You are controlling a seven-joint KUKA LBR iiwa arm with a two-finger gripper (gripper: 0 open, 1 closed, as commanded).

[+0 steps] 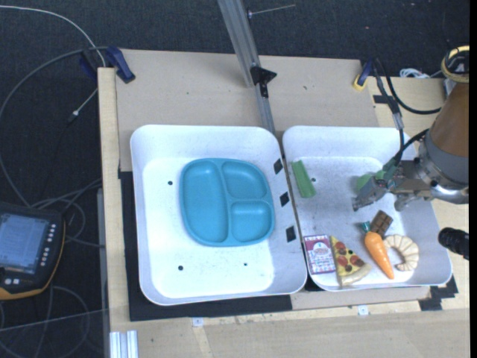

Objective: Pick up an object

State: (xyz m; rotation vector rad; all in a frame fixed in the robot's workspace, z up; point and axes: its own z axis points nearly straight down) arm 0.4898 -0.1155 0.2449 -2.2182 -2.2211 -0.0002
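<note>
Camera view | two-finger gripper (370,192) low in right white bin (328,136), jaws' state unclear | orange toy carrot (378,254) just below jaws, touching brown block (382,221) | descend centred, avoid neighbours

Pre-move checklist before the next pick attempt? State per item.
1. Gripper over the right bin: ok.
2. Nothing seen between fingers: ok.
3. Finger opening: cannot tell.
4. Targets in right bin: green block, carrot, pizza slice, red card, chocolate piece, shrimp: ok.
5. Carrot, shrimp and pizza slice crowded together: not ok for a clean grasp.
6. Blue divided plate in left bin, out of the way: ok.
</note>
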